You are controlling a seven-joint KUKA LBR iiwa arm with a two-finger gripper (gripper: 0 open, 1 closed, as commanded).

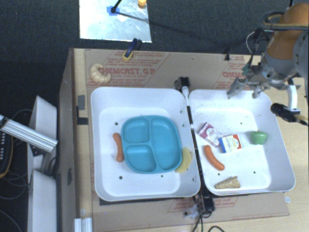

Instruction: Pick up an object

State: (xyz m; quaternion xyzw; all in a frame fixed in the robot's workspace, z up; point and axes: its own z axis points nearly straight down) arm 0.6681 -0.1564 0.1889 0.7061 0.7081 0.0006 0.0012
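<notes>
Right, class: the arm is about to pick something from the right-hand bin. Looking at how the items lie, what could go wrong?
1. The small carton touches the red-and-white packet, and the orange sausage lies close by, so a grasp there might catch two things or nudge one aside.
2. The green object sits near the right bin's far wall, which may crowd the gripper.
3. The flat brown wedge may slip out.

A flat brown cardboard-covered bench [159, 69] printed with red lettering is seen bearing two shallow white plastic bins, the left [104, 129] and the right [277, 144], set side by side. A pale curled object [100, 73] is noted near its far-left corner.
</notes>
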